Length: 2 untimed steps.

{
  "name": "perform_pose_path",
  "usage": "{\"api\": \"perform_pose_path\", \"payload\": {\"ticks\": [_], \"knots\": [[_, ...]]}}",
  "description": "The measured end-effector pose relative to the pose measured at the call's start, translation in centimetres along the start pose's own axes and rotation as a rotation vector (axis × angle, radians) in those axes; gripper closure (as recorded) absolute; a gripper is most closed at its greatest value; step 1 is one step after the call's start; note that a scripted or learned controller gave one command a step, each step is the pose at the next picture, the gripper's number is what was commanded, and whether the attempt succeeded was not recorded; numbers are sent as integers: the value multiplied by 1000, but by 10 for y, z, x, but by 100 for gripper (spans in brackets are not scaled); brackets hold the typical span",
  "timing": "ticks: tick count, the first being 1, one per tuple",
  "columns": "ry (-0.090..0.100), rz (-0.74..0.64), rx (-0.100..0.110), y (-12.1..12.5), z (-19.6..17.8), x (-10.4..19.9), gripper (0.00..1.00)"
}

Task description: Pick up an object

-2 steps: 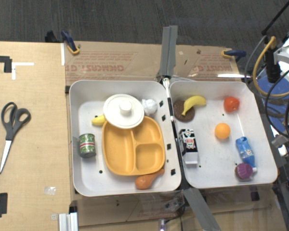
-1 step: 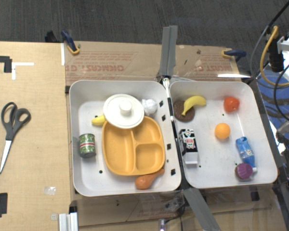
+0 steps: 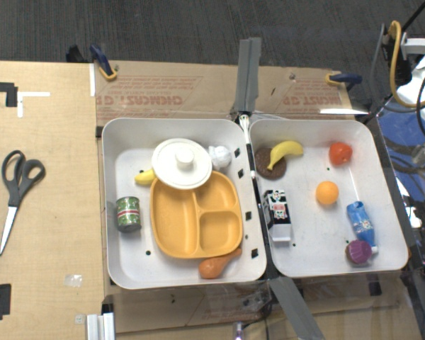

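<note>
A: Where are the candidates lying?

B: Right bin (image 3: 382, 190): banana (image 3: 285, 151) far left, tomato (image 3: 341, 153), orange ball (image 3: 327, 193), blue bottle (image 3: 359, 218) near right. Left bin (image 3: 110, 190): yellow tray (image 3: 195, 222), white lid (image 3: 182, 163), green can (image 3: 128, 213).

A: Pincer state?

B: Cannot tell; nothing is being held.

A: Risks?

B: Round pieces are likely rolling away under a closing pincer; the bottle is sitting close to the wall, crowding a finger.

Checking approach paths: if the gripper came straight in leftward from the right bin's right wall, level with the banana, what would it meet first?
Probably the red tomato, before the banana; travel height is unclear.
</note>
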<state>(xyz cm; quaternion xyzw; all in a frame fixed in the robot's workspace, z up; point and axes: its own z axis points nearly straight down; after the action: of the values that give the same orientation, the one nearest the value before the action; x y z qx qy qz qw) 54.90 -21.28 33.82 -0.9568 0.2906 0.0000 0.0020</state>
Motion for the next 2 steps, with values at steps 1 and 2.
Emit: {"api": "perform_pose_path", "payload": {"ticks": [1, 2], "knots": [[1, -268, 1, 8, 4, -5, 100], [3, -391, 1, -15, 4, 35, 100]]}}
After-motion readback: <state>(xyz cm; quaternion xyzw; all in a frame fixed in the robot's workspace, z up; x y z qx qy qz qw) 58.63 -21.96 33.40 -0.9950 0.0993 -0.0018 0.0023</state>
